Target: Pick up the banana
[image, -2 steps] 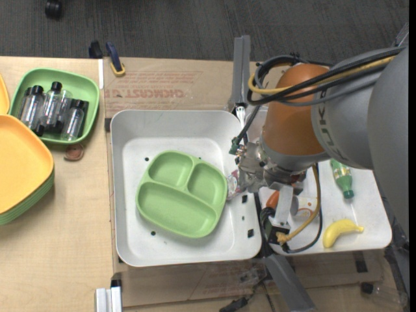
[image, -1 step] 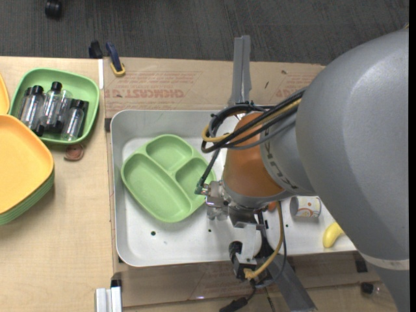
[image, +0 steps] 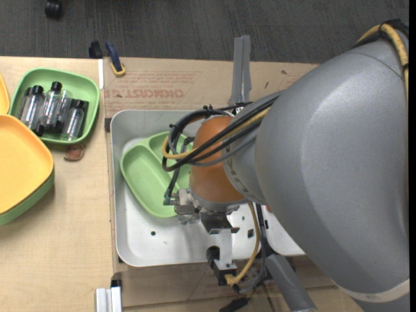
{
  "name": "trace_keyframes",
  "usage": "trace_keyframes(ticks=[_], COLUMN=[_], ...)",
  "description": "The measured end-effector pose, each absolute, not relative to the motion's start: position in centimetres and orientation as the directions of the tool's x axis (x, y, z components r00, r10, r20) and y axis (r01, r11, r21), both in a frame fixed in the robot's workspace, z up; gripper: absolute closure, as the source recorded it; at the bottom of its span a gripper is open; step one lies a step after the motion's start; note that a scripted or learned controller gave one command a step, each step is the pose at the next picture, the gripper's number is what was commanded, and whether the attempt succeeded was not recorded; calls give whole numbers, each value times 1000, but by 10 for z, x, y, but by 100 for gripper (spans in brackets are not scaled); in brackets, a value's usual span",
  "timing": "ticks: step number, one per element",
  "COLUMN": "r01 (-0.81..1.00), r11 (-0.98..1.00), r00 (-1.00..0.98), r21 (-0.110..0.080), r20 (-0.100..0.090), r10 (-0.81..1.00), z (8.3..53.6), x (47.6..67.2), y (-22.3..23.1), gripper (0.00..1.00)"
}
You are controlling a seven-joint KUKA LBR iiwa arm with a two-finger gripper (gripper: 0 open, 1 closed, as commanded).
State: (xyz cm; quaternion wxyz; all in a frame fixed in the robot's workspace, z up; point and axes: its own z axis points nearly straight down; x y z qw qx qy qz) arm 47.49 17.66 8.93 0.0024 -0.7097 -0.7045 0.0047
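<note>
I see the grey arm's gripper (image: pixel 186 208) low over the shallow white bin (image: pixel 133 242) at frame centre, right by the one light green plastic dish (image: pixel 144 174) lying in it. I cannot tell whether it is spread or closed, nor where the banana lies relative to it. At upper left, one green square tray (image: pixel 86 91) holds four dark-capped clear vials (image: pixel 51 108), beside one stack of yellow plates (image: pixel 23 168).
</note>
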Motion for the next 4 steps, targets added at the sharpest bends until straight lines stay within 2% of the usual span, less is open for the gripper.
trace_keyframes(ticks=[1, 2, 3, 4], r01=[981, 982, 970, 974], r11=[188, 182, -244, -226], r00=[-188, -182, 244, 226], r21=[-43, -58, -11, -3], r20=[0, -2, -8, -4], r10=[982, 983, 970, 974], z=[84, 88, 88, 152], x=[507, 504, 539, 560], y=[217, 214, 201, 135], gripper=[100, 100, 100, 100])
